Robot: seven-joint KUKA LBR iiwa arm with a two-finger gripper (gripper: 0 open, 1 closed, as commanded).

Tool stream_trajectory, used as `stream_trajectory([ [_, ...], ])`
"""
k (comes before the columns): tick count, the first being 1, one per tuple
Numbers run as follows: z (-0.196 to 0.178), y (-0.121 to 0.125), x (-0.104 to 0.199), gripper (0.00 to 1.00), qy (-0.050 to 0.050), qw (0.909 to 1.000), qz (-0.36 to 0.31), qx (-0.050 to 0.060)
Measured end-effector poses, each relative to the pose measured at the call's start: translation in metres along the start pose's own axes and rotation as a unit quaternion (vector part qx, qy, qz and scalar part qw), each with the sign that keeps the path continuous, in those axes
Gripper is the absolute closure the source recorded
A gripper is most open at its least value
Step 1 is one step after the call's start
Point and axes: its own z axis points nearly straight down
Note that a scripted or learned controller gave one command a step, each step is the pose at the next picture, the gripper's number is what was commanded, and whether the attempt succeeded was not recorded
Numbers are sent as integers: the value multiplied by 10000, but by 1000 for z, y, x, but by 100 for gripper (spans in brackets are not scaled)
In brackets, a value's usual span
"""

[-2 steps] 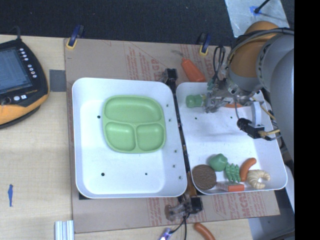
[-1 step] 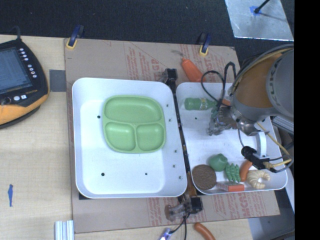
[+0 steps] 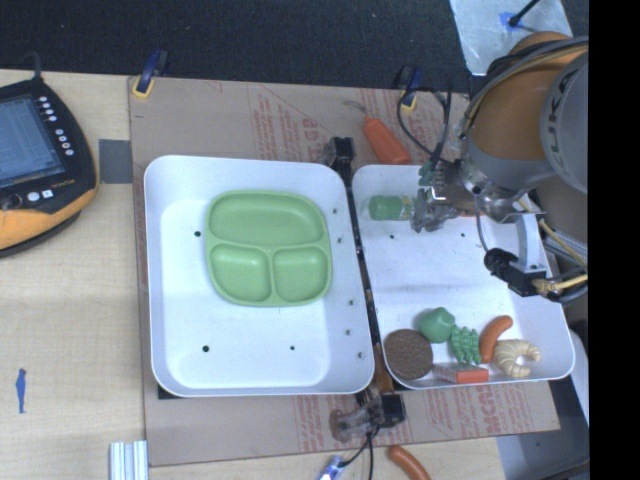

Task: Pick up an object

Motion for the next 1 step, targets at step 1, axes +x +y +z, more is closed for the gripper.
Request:
stream_trajectory([
  [1, -41, 48, -12, 100, -2, 10000, -3, -2],
])
